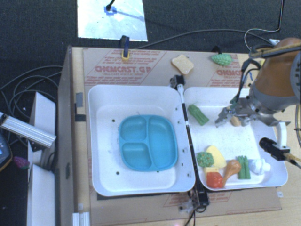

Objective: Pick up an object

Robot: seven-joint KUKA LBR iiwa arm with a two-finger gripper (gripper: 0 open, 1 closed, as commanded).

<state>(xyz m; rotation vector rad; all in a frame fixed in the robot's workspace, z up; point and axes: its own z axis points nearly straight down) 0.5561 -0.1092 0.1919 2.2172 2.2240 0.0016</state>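
Nearest the camera, along the near edge of the right bin (282, 175), lies a cluster of toy food: a broccoli floret (205, 158), a yellow piece (216, 154), a red piece (214, 180), a drumstick (230, 168), green beans (243, 167) and something small and white (257, 165). Across the divider, the left bin (101, 126) holds a blue divided plate (147, 142).

Farther back in the right bin, my claw (229, 118) hangs low over the white floor. Whether it is wide or narrow I cannot tell; a tan object (235, 121) sits right at its tip, but nothing is plainly pinched. A green toy vegetable (198, 114) lies just to its left, by the divider.

To pick well, I judge I should choose something standing alone, such as that green piece, rather than the crowded near cluster; centre over it, straddle its narrow side, descend fully, then close and lift straight.

Beyond the bins, on the cardboard-covered counter (155, 62), rest a bread slice (182, 64) and a knobbly green toy (221, 59). Red print on the cardboard reads "CHEMCAST GP".
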